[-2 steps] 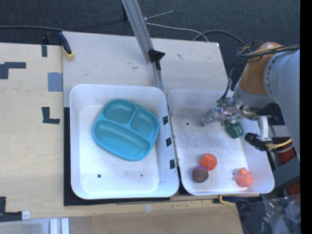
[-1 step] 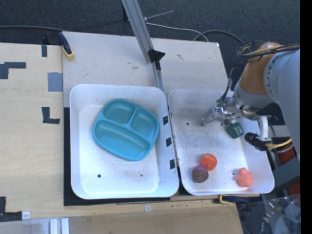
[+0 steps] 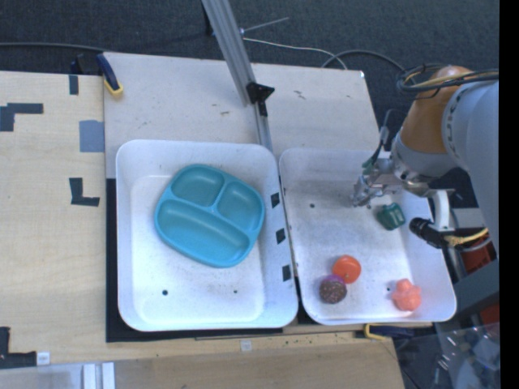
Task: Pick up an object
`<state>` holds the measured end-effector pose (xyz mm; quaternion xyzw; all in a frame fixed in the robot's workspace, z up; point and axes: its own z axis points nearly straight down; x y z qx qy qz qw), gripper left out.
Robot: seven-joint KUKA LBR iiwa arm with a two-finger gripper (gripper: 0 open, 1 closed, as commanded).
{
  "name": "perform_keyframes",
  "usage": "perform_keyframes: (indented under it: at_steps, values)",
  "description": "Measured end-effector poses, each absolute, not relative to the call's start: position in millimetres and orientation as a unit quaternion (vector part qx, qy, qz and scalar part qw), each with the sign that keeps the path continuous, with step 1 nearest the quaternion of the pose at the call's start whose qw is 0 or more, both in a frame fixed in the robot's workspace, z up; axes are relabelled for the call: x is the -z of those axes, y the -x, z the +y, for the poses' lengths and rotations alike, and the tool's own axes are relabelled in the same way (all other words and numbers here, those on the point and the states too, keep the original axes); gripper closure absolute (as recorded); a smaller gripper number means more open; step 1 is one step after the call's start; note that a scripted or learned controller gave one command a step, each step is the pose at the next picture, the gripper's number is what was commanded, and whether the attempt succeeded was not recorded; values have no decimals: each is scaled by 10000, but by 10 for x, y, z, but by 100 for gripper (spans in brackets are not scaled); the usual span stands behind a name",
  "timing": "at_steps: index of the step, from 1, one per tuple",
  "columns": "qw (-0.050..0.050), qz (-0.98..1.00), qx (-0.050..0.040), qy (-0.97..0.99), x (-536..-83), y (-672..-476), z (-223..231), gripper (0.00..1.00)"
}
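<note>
My gripper (image 3: 366, 191) hangs low over the right bin (image 3: 320, 217), in its upper right part. A small green object (image 3: 392, 215) lies just right of and below the fingertips, apart from them. Near the bin's front lie an orange ball (image 3: 347, 269), a dark brownish-purple ball (image 3: 332, 290) and a pink lumpy object (image 3: 405, 295). Nothing shows between the fingers.
The left bin (image 3: 138, 217) holds a blue divided plate (image 3: 210, 214), tilted toward the bin's middle. A grey metal post (image 3: 231, 43) slants across the bench at the back. A blue and yellow clamp (image 3: 109, 74) sits at the bench's back left corner.
</note>
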<state>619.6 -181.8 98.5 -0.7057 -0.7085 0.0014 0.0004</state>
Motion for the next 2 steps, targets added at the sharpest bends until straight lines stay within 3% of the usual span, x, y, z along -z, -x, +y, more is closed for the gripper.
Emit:
perform_keyframes:
  at_steps: [2]
  values:
    - [-21,-7078,8,7064,-2122,-6232,-1885,100]
